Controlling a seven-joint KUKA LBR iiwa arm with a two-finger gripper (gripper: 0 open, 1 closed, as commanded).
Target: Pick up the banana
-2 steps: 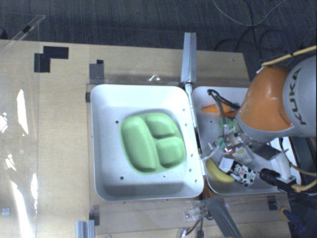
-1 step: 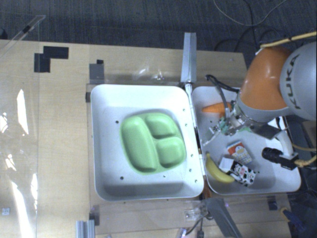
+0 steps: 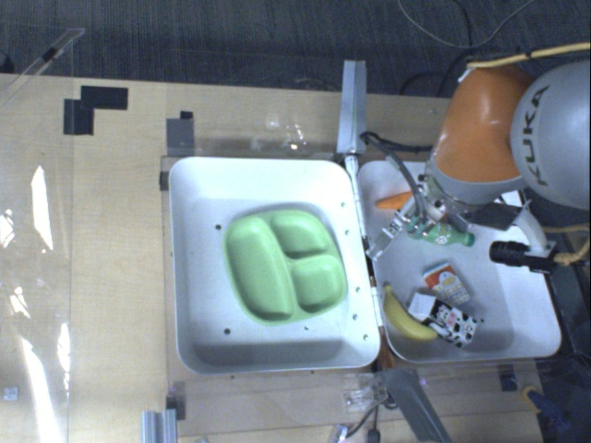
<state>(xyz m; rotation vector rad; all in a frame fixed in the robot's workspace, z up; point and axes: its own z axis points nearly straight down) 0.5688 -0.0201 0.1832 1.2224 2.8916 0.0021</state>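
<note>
The yellow banana (image 3: pixel 406 317) lies in the right bin (image 3: pixel 517 340), in its near left corner, against the wall shared with the left bin. My gripper (image 3: pixel 399 225) hangs under the grey and orange wrist in the far left part of the same bin. It is well behind the banana and apart from it. Nothing shows as held by it.
An orange carrot-like piece (image 3: pixel 395 199) and a green bottle (image 3: pixel 446 236) lie close to the gripper. A small carton (image 3: pixel 445 284) and a black-and-white box (image 3: pixel 452 322) sit right of the banana. The left bin (image 3: pixel 194 247) holds a green divided plate (image 3: pixel 284 264).
</note>
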